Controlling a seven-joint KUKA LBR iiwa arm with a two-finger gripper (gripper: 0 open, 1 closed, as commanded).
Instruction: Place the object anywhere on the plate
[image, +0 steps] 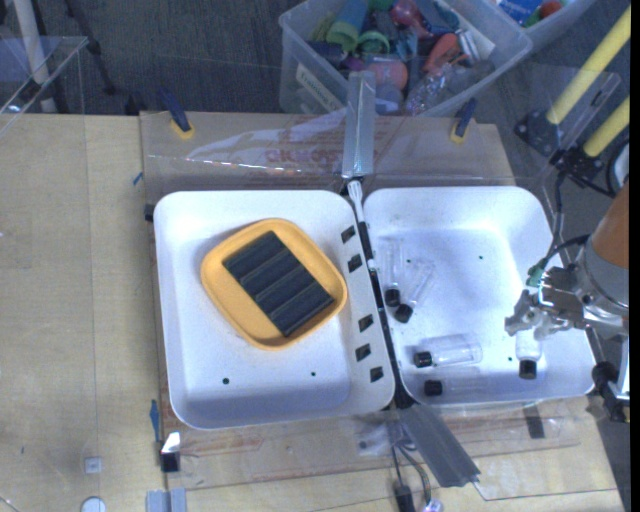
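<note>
The counter carries two white bins side by side: the left bin holds a yellow plate with a dark ribbed slab already lying across its middle, probably where an object is meant to end. The right bin holds clear vials with black caps near its front and left edges, likely the pick supply, while the hand sits low at the right edge; whether it grips anything I cannot tell.
</note>
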